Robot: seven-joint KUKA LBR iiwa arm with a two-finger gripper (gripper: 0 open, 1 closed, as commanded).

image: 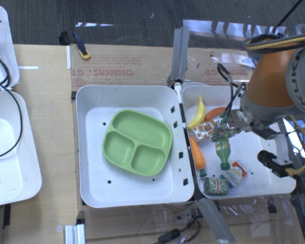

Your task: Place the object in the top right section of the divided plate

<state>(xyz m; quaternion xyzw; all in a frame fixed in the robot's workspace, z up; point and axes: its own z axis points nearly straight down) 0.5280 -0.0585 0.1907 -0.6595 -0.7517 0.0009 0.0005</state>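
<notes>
Nearest the lower edge, in the right bin, a small can lies on its side in the front-left corner. Just beside it to the right sits a carton with red and white print, tilted. A green bottle lies behind them, cap toward the can, neck end near the carton. Along the bin's left wall lies a carrot, long axis running front to back.

Left bin holds the green divided plate, roughly centred, rotated slightly. Two smaller sections face the front; one wide section faces the back. All three sections bare.

Further back in the right bin: a flat packet with orange and white print, touching the carrot's far end. Behind it a banana, curved, leaning along the left wall. An orange-red item lies just right of the banana, partly hidden by the arm; cannot tell what it is.

Gripper hangs over the middle of the right bin, directly above the bottle's base end, near the packet. Cannot tell whether the jaws are spread or pressed together, nor whether anything sits between them. Arm enters from the right, orange band above the wrist.

Past the bins, a yellow-handled clamp lies on the cardboard-coloured bench top.
</notes>
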